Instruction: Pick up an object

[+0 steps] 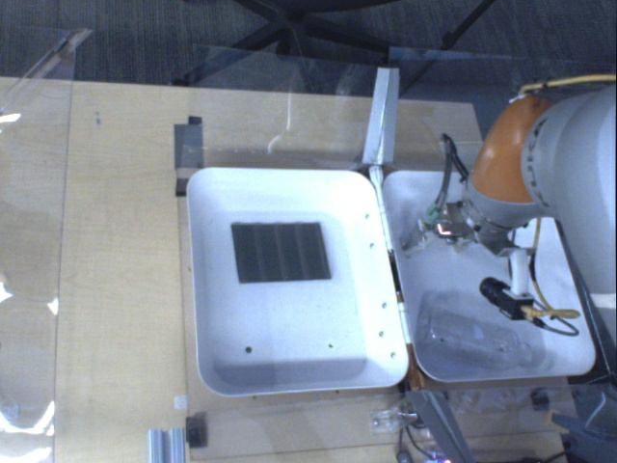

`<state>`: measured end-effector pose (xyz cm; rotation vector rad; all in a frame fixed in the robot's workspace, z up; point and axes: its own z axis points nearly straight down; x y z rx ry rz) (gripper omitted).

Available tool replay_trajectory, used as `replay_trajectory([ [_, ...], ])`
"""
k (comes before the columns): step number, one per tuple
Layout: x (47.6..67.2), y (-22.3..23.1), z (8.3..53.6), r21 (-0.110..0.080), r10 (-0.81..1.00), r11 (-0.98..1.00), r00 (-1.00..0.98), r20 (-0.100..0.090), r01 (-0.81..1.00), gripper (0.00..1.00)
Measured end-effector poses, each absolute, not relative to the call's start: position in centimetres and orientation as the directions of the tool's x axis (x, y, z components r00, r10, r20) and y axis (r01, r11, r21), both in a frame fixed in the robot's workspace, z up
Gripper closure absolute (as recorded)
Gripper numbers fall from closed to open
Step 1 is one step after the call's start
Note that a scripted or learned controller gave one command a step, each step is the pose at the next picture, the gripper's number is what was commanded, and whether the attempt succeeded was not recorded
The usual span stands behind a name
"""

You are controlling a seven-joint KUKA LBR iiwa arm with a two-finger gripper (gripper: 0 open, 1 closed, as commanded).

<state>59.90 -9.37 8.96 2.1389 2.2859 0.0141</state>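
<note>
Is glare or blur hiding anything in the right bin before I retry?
Camera view: a transparent object in the right bin is faint against the white floor; the gripper area is soft and cluttered; the left bin and its dark ribbed pad are evenly lit.

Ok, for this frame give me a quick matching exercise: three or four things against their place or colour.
Things:
1. dark ribbed mat
2. orange band
3. clear plastic item
4. office chair base

Descriptions:
A. on the arm above the wrist
B. on the carpet beyond the bench
C. lying flat in the left bin
D. on the right bin's floor, near its front

Pairs: 1-C, 2-A, 3-D, 4-B
</note>
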Motion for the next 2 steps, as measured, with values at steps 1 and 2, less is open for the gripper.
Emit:
replay_trajectory([
  [1,62.5,-19.7,16.0,0.011,0.989,0.146,-0.146,-0.006,0.989,0.0],
  [2,61.2,-20.5,24.4,0.02,0.995,-0.102,0.102,-0.007,0.995,0.0],
])
